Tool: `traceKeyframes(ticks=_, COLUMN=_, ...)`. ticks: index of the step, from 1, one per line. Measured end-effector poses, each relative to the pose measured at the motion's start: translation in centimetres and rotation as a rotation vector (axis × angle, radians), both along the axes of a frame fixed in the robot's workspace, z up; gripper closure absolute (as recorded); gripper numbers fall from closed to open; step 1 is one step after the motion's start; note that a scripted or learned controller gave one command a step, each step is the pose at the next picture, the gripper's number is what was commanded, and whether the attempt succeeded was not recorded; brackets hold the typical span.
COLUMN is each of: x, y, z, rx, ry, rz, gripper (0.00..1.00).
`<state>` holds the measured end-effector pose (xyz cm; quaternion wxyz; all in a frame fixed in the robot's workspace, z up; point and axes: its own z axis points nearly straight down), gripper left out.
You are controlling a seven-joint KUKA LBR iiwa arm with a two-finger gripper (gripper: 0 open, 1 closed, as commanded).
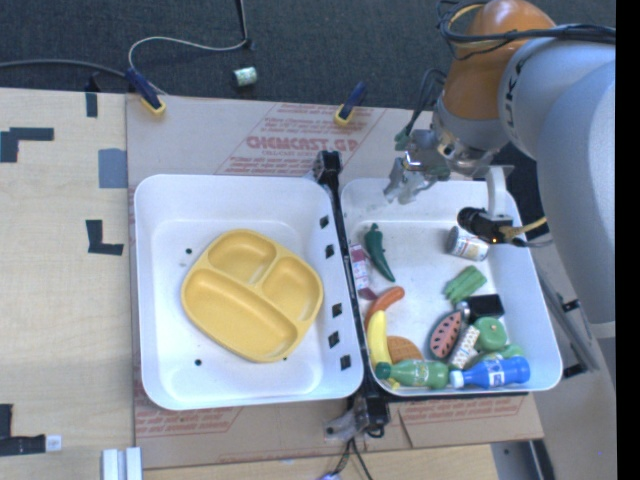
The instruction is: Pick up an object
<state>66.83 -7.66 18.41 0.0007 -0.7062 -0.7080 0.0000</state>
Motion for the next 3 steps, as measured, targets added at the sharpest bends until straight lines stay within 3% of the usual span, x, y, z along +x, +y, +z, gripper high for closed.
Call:
traceKeyframes(ticks=1, x=0.0, y=6.1, z=0.0, rx=0.000, ry=0.000, rz=0.000, gripper=1.00)
traceKeyframes(ticks=2, x=0.0, y=11.8, z=4.3, rx=0.000, ry=-0.001, rz=0.000, gripper=1.00)
traceKeyframes(ticks=3, x=-6.7, y=7.1, z=4.8, rx=-0.002, ry=0.000, rz=-0.002, gripper=1.00)
